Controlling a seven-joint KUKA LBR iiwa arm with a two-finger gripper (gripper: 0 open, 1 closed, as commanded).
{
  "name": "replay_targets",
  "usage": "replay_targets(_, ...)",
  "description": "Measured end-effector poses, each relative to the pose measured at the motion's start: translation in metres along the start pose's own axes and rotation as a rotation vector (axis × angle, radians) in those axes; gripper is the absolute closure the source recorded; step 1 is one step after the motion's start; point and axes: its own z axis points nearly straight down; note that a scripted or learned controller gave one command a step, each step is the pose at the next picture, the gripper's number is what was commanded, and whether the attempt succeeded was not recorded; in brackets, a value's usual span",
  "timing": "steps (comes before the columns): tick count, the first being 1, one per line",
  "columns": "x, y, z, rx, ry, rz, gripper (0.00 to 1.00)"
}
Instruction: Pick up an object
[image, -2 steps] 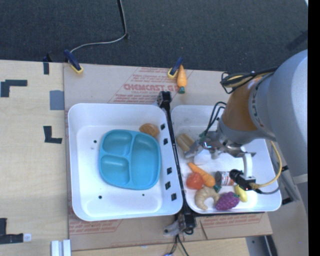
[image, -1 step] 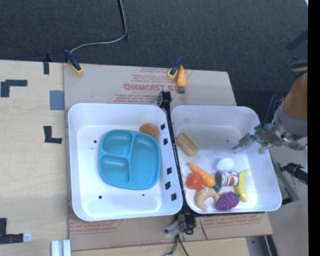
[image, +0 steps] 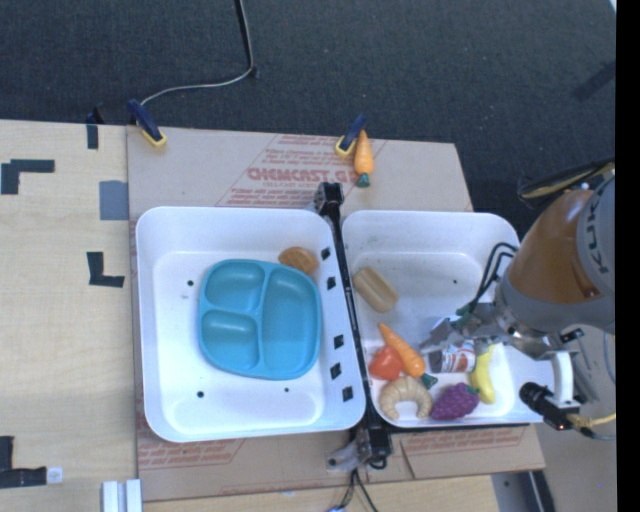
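So the thing we'd bet on here is the little jar (image: 457, 359) with the red and white label, lying on its side in the right bin (image: 430, 225), down in the near-right part of the floor with its long axis running roughly left to right across the view. It sits right under the tool (image: 462, 330), maybe touching it, and that's really the relation everything turns on: the jar lies just toward the near edge of the bin from the tool tip, so we think the coming move is a short drop, not a reach. We can't tell how far apart the tool's fingers stand, since the tip is a dark tangle against the jar, and nothing clearly sits between them, so we wouldn't call it a grasp. Working outward, the jar is crowded: a banana (image: 484, 373) just beside its right end, purple grapes (image: 454, 402) just below, a croissant (image: 405, 396) to the lower left, and a carrot (image: 402, 350) lying diagonally over a red tomato (image: 384, 365) to its left. A bread roll (image: 375, 288) sits further up, well apart from the pile. The left bin (image: 165, 230) holds a blue divided plate (image: 260, 318) and a brown bun (image: 298, 260), and the single arm coming in from the right is nowhere near those, so we'd ignore that side. Another carrot (image: 362, 157) lies out on the desk (image: 60, 300) beyond the bins.
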Motion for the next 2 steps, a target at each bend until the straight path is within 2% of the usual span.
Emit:
replay_targets(1, 0.021, 0.103, 0.027, -0.01, -0.003, -0.001, 0.0)
replay_targets(2, 0.074, 0.172, -0.072, -0.005, -0.003, -0.001, 0.0)
